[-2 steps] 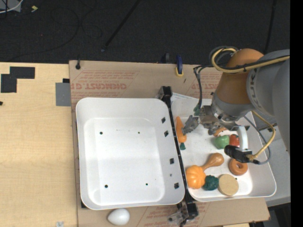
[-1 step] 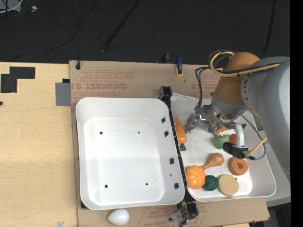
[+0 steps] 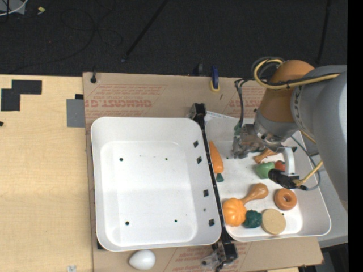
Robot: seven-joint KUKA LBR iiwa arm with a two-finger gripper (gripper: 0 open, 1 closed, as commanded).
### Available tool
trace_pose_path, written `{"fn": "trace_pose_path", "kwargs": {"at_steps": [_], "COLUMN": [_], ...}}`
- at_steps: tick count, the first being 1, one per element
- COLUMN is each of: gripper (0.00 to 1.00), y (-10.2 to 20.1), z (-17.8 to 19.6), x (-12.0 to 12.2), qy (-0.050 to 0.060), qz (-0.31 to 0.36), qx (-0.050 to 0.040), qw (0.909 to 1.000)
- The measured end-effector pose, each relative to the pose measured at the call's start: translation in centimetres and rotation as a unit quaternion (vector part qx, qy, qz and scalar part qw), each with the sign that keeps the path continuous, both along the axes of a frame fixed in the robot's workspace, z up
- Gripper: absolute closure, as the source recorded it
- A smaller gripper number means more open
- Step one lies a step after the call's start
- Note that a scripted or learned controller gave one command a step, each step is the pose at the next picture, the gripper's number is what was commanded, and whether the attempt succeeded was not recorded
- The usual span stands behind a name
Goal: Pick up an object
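Egg [image 3: 142,259], white, lies nearest on the table, outside both bins. Behind it, the right bin [image 3: 317,226] crowds its toys together: pumpkin [image 3: 234,211], tan disc [image 3: 274,221], doughnut [image 3: 285,199], gourd [image 3: 256,192], carrot [image 3: 215,157] along the divider. Any could be picked. Farther back, the end effector [image 3: 245,146] hangs low over the bin's far part, probably seeking a grasp; whether it grips anything I cannot tell.

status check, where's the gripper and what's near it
Gripper low in right bin, fingers unclear. Nothing seen held. Carrot just left of it, green toy to its right.
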State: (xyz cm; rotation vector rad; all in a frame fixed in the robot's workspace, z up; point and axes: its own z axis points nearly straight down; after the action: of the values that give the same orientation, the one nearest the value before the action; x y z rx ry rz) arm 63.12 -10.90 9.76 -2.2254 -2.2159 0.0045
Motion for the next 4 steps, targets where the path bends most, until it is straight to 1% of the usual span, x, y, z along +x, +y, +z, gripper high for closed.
{"fn": "trace_pose_path", "kwargs": {"at_steps": [1, 2, 3, 4], "gripper": [1.0, 1.0, 1.0, 1.0], "y": [-0.8, 4.1, 7.9, 9.8], "z": [9.8, 22.7, 31.5, 39.7], "x": [1.0, 1.5, 1.2, 1.3], "qy": [-0.005, -0.008, -0.005, -0.004], "qz": [0.002, 0.005, 0.005, 0.004], "qx": [-0.0003, 0.0007, 0.0009, 0.0007], "qw": [1.0, 1.0, 1.0, 1.0]}}
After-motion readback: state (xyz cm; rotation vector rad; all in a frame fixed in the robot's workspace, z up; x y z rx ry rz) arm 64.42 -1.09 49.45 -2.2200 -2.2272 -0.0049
